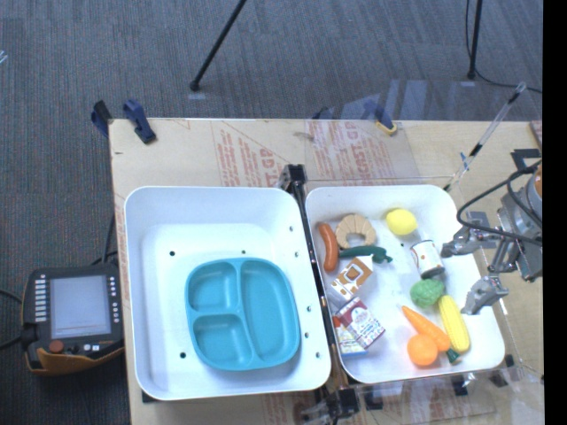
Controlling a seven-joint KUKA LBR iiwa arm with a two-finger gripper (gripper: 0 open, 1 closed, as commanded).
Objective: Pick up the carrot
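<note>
**Operator:** Report finger state and payload.

**Gripper:** My two metal fingers [485, 292] stand apart with nothing between them. My two-finger gripper [474, 271] sits at the right rim of the right-hand shallow white bin [368, 374], fingers pointing left, into the bin.

**Operator:** Locate the target.

**Gripper:** The orange tapered plastic carrot [423, 322] lies on the floor of that bin, in its lower right part, just left of my lower finger and near it, not touching. It runs diagonally. A yellow plastic corn cob [454, 323] lies against its right side, a round orange fruit [423, 351] touches its lower end, and a green broccoli floret [427, 292] sits just above it.

**Operator:** Task progress?

**Gripper:** Judged early: the carrot is not grasped and not lifted. Remaining: align over the carrot, descend, close, raise. The corn cob alongside may crowd one finger.

**Operator:** Arm pose?

**Gripper:** My grey arm [532, 228] enters from the right edge, wrist low beside the bin wall, cables looping above it. The left-hand white bin [146, 237], holding a blue divided plate [241, 312], is well apart.
</note>
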